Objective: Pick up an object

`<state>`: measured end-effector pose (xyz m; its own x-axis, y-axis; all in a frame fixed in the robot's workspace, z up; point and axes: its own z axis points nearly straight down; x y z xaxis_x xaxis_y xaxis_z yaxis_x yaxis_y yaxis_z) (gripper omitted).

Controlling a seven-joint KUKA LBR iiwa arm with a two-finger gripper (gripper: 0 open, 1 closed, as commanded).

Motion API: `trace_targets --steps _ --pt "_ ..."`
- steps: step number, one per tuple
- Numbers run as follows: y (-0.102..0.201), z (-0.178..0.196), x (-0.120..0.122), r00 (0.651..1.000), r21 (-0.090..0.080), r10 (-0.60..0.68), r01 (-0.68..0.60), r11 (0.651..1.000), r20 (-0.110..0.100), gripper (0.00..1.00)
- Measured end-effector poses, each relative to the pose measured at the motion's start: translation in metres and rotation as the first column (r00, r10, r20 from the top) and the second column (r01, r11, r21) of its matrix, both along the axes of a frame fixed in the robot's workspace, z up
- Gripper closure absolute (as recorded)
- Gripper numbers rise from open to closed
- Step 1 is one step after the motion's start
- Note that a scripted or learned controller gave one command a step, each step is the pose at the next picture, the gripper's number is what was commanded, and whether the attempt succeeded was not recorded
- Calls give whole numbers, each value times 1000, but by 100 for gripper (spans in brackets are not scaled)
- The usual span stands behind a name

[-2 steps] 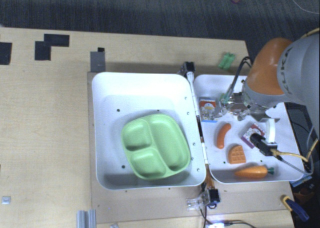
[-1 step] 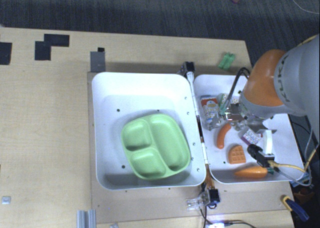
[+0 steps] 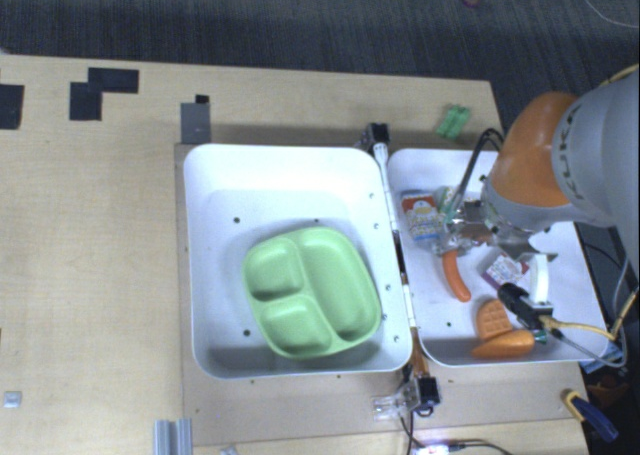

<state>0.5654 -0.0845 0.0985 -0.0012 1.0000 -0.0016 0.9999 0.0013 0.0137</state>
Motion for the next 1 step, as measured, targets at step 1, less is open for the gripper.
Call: trace_targets --steps 1 --pt "21 86 -73 1000 3 1 -1 1000 -11 100"
